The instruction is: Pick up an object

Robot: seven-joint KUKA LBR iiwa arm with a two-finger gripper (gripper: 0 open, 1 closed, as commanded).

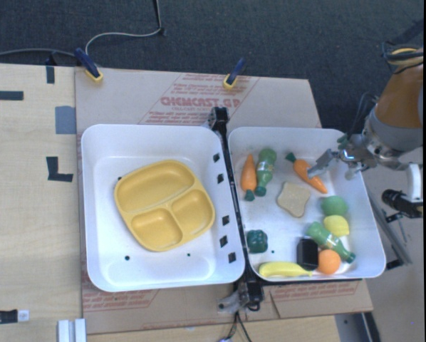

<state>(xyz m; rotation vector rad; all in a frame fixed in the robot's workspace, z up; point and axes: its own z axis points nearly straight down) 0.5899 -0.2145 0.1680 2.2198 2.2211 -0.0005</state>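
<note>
The right bin (373,251) holds several toy foods. Among them are a carrot (248,176), a green bottle (265,165), a small carrot (310,177), a bread slice (293,199), a lemon (337,225), an orange (329,261), a banana (284,269) and a dark green piece (256,241). My gripper (335,164) hangs over the bin's upper right part, just right of the small carrot. It is open, with nothing between its fingers (319,166).
The left bin (99,191) holds a yellow divided plate (164,204). A black block (307,252) and a green bottle (328,238) crowd the right bin's lower right corner. A green round toy (334,205) lies above the lemon. Black clips (219,117) join the bins.
</note>
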